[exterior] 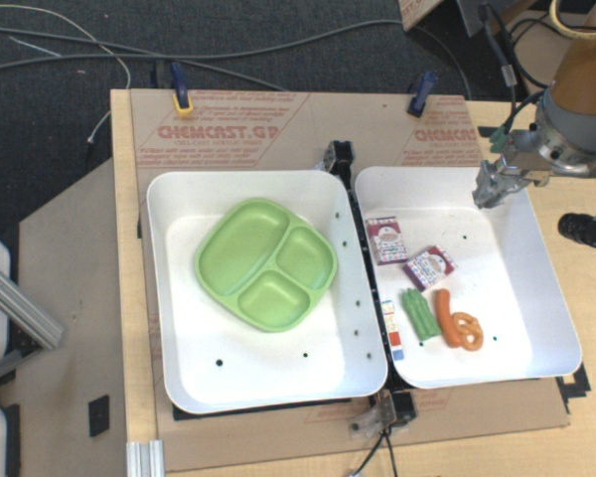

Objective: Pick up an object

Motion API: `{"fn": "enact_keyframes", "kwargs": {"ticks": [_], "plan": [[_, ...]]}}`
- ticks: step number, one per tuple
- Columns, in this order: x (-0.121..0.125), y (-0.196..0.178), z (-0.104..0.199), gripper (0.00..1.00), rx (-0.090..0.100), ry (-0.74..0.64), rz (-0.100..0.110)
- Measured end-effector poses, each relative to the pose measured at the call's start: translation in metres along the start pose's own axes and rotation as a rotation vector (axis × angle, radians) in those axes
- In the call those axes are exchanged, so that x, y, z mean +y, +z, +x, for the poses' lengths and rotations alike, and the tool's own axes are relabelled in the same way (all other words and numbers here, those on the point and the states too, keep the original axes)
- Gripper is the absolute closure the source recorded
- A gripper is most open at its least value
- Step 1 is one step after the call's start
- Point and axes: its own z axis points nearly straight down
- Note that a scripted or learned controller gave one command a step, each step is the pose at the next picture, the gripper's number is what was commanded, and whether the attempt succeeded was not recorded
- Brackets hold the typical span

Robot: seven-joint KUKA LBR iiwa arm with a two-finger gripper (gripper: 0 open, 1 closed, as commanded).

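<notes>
My gripper (487,193) hangs over the far right part of the right bin (536,266), above bare bin floor, with nothing seen in it. Below and left of it lie several small things: a maroon and white packet (385,239), a purple packet (427,265), a green pod-shaped toy (417,313), an orange carrot (443,309) and a brown pretzel (465,330). A small colourful card (390,328) rests against the bin's left wall. The nearest thing, the purple packet, is well apart from the gripper.
The left bin (179,356) holds a green divided plate (266,263). Clamps sit on the cardboard's far edge (182,98) and between the bins (339,155). The arm's orange band (581,73) stands at the right edge.
</notes>
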Motion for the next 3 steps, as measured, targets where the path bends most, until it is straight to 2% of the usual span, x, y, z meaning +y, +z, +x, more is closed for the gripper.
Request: {"fn": "enact_keyframes", "kwargs": {"ticks": [3], "plan": [[0.015,0.031,0.172,1.00,0.000,0.000,0.000]]}}
